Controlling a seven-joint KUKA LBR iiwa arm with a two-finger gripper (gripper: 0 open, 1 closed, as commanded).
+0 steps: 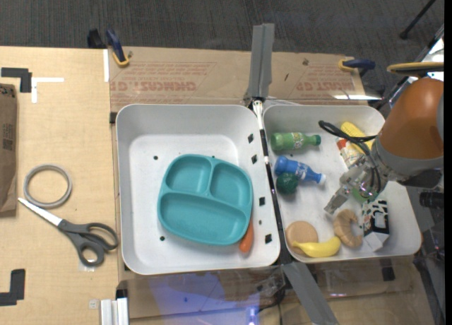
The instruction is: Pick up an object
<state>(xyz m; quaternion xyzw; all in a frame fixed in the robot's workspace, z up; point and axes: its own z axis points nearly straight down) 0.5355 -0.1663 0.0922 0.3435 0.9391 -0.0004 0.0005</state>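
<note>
Arm: the grey arm with the orange band (417, 119) comes in from the right and leans over the right bin (402, 246)
Claw: the claw (346, 193) hangs low in the right bin, pointing down and to the left; I cannot tell if it is wide or narrow, and I see nothing held in it
Bagel: the tan bagel (347, 227) lies flat just under the claw tip, near the front of the right bin
Banana: the yellow banana (318, 248) lies at the front of the right bin, its long side running left to right, ends curling up
Round bun: a tan round bun (302, 232) touches the banana from behind
Green bottle: the green bottle (295, 141) lies on its side, cap pointing right
Blue bottle: the blue bottle (296, 169) lies on its side, cap pointing right and a bit down
Green ball: a dark green ball (287, 184) sits just beside the blue bottle
Left bin: the left bin (134, 175) holds 1 teal tray (205, 200) with 3 parts, and an orange carrot (246, 239) at the tray's right front edge
Bench: scissors (74, 232) and a tape ring (47, 184) lie left of the bins
</note>
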